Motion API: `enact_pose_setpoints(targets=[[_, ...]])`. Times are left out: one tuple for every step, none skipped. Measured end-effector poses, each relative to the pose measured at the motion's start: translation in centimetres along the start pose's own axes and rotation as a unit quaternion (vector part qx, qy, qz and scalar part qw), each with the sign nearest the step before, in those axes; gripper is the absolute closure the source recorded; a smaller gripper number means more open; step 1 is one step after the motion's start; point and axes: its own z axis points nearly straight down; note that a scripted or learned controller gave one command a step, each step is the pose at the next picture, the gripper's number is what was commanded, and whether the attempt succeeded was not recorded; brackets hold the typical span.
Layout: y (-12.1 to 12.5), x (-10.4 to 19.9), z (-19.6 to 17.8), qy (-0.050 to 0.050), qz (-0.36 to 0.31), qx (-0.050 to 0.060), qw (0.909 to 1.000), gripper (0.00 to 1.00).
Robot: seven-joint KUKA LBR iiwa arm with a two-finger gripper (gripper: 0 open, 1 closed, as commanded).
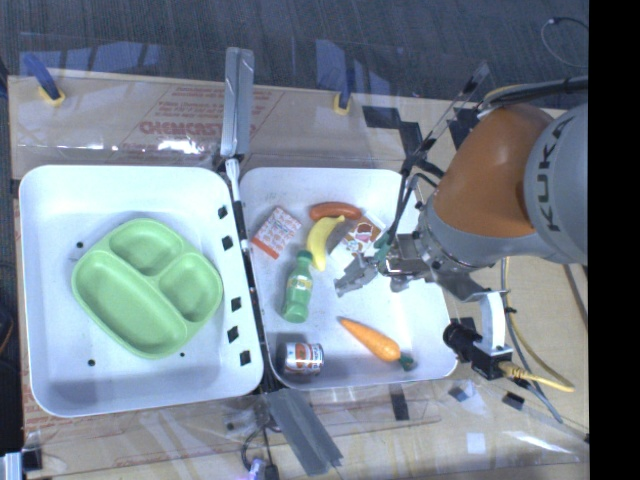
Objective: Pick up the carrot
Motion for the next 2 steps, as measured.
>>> enact_pose_setpoints(targets=[[-0.18,-4.0,13.09,0.001,-0.135,0.0,0.9908,0.0],[-0.17,-3.93,12.19,0.002,-0.141,0.002,0.99,1.0]])
